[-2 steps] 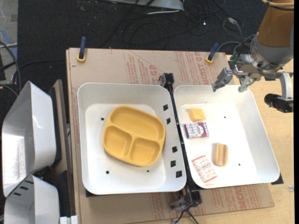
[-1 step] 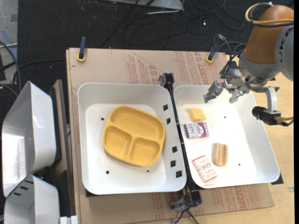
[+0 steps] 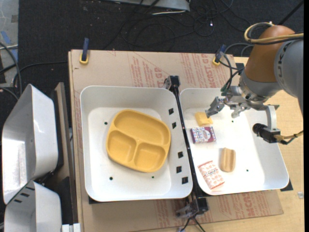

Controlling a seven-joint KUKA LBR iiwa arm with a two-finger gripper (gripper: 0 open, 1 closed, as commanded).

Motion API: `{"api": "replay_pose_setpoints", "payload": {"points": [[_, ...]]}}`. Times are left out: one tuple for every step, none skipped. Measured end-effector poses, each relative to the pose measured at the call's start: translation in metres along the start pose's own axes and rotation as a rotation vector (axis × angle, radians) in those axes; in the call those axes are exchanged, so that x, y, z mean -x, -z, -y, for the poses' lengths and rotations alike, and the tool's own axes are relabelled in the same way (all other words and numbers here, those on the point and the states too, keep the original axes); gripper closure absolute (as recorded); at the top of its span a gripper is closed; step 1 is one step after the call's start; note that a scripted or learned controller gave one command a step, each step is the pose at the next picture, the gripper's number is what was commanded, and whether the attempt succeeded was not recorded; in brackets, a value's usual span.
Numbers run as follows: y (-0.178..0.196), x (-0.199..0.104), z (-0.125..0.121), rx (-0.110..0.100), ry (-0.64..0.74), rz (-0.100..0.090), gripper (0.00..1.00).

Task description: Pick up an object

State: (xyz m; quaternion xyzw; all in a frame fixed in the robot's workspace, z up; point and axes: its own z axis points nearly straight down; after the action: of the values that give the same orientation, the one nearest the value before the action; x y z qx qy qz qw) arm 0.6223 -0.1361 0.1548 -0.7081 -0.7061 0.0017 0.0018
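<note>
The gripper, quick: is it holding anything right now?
Gripper: open, holding nothing, above the right bin near the yellow block.

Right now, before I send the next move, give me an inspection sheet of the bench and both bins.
Surface: cardboard-covered bench bearing the left bin and right bin, side by side.
Job's things: in the right bin, a yellow block, purple carton, hot dog bun and red-and-white packet, all lying apart.
Clutter: yellow divided plate in the left bin.
Grippers: end effector hovers over the right bin's far end, just right of the yellow block, holding nothing.
Cables: loose black cables on the floor beyond the bench; yellow cable looped at the arm's wrist.
Surroundings: white tubs left of the bench.
</note>
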Motion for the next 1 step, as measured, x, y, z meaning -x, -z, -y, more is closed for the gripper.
{"api": "replay_pose_setpoints", "payload": {"points": [[-0.0586,0.0007,-0.0075,0.01,0.0,0.002,0.0]]}}
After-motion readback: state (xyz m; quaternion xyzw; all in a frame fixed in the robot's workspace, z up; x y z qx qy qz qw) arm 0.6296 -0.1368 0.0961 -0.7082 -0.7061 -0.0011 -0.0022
